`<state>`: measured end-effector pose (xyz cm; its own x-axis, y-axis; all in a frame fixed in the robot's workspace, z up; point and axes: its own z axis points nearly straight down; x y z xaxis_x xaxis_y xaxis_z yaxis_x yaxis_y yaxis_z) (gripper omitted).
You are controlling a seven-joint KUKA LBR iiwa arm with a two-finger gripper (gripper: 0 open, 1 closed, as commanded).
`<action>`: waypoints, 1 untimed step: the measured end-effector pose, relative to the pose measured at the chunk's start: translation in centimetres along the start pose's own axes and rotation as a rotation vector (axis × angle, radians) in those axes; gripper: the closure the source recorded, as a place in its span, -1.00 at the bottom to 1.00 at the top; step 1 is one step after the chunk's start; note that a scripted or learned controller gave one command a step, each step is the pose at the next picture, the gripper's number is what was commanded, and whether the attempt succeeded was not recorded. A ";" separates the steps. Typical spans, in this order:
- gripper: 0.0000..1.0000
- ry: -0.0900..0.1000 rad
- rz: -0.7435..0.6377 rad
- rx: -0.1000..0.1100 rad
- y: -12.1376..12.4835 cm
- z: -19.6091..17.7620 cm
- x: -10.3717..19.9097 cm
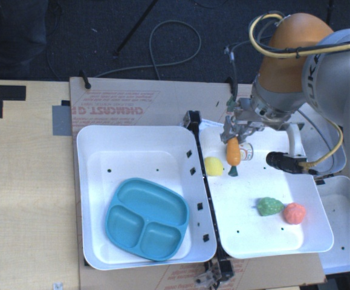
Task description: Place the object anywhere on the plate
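**Carrot in the fingers, plate waiting**

The big grey arm (pixel 320 59) comes in from the right and bends down over the right bin (pixel 307 234). Its orange band sits high up, and the wrist points almost straight down. To the left of the fingers is the left bin (pixel 90 162), and in it lies the blue plate (pixel 147 218), down low and well apart from the fingers.

The gripper (pixel 235 139) hangs over the top left part of the right bin. Its fingers look clamped on the top of the orange carrot (pixel 233 153), which hangs down from them with its green tip at the bottom. I think the tip is just above the bin floor, but it is hard to tell.

Just left of the carrot sits a yellow lemon (pixel 213 166). Lower right of the fingers are a green toy (pixel 269 206) and a pink ball (pixel 294 213), side by side.

To do this step well, I think the arm should lift the carrot high enough to clear the wall between the bins, go left, and let go over the plate.
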<state>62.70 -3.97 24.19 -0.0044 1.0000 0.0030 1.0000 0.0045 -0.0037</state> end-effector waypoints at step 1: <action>1.00 -0.001 0.000 0.002 -1.5 1.2 5.1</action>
<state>61.21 1.15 22.96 -0.0043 1.0000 0.0022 1.0000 0.0043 -0.0061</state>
